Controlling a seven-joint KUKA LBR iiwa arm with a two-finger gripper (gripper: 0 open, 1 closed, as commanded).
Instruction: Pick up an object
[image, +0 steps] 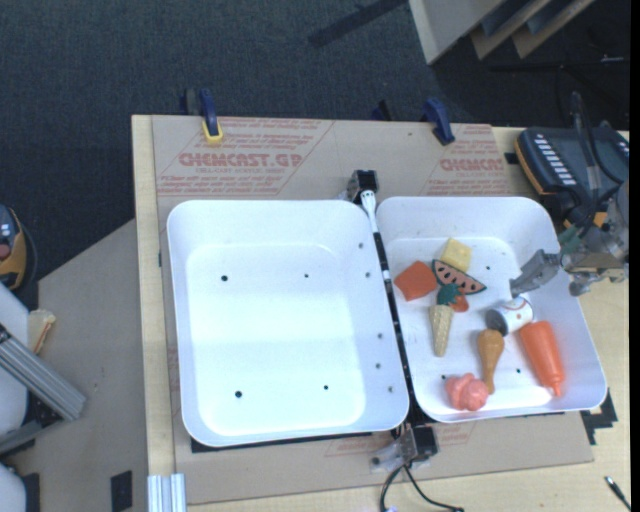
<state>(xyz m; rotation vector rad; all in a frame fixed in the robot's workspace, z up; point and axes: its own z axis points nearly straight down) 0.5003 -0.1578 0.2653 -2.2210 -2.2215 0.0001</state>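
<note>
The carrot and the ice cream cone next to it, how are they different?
The carrot is bright orange all over, while the ice cream cone is tan brown. The carrot is fatter and longer; the cone is slimmer. The carrot lies near the right bin's outer wall, and the cone lies further in, its tip near the pink toy. Both are toy foods lying flat in the same bin, side by side.

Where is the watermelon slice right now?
The watermelon slice lies in the right bin, upper middle, just below the yellow block and right of the orange block.
</note>
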